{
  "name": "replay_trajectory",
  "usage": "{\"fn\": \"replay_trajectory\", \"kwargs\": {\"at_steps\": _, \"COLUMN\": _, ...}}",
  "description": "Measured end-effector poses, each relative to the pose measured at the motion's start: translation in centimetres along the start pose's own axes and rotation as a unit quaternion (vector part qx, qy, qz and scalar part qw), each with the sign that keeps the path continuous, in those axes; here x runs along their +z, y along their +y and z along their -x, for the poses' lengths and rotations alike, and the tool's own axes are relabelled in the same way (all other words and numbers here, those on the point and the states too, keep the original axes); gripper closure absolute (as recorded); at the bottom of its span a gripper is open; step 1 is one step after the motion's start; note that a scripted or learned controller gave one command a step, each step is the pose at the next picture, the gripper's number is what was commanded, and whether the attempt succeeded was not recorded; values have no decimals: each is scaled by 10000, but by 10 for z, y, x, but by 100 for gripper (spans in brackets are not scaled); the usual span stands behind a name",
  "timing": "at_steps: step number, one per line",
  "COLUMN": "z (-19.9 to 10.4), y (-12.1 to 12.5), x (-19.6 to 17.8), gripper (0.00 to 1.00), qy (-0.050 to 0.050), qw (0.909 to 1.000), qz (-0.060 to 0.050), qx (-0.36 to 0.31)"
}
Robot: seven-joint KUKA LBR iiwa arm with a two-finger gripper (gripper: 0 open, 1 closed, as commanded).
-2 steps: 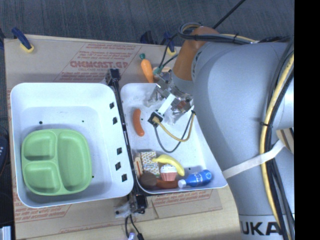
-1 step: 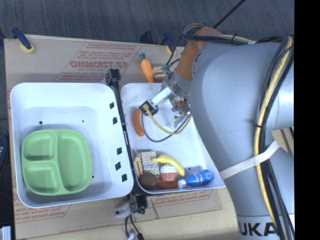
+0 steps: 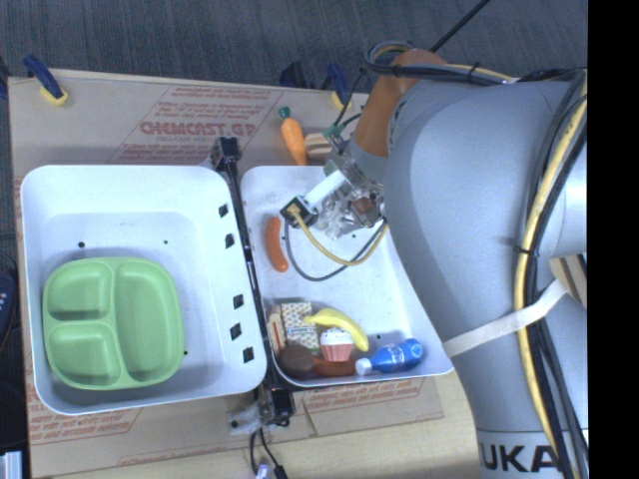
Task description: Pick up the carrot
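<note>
Oddly, the orange, green-tipped carrot (image 3: 293,140) lies outside the bins; the gripper's (image 3: 339,200) jaw state I cannot tell.

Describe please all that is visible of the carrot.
The carrot is a small orange toy, plastic by its look, with a green tip at its far end. It lies outside the bins, on the brown bench just beyond the right bin's far rim, tilted a little. A tan object touches its right side.

hidden: right bin (image 3: 300,183) far side under arm (image 3: 479,218) | gripper (image 3: 344,208) too cluttered to read
</note>
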State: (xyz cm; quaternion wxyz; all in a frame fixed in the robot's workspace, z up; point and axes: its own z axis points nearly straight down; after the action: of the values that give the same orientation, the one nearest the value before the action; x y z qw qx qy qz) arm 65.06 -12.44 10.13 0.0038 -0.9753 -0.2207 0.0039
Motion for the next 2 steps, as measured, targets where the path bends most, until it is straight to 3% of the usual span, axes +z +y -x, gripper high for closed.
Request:
{"fn": "replay_trajectory", "kwargs": {"at_steps": 1, "z": -13, "y": -70, "x": -91, "gripper": 100, "qy": 23, "qw": 9986, "qz": 22, "qx": 534}}
{"fn": "replay_trajectory", "kwargs": {"at_steps": 2, "z": 9, "y": -28, "x": -213, "gripper": 100, "qy": 16, "qw": 9995, "qz": 33, "qx": -318}}
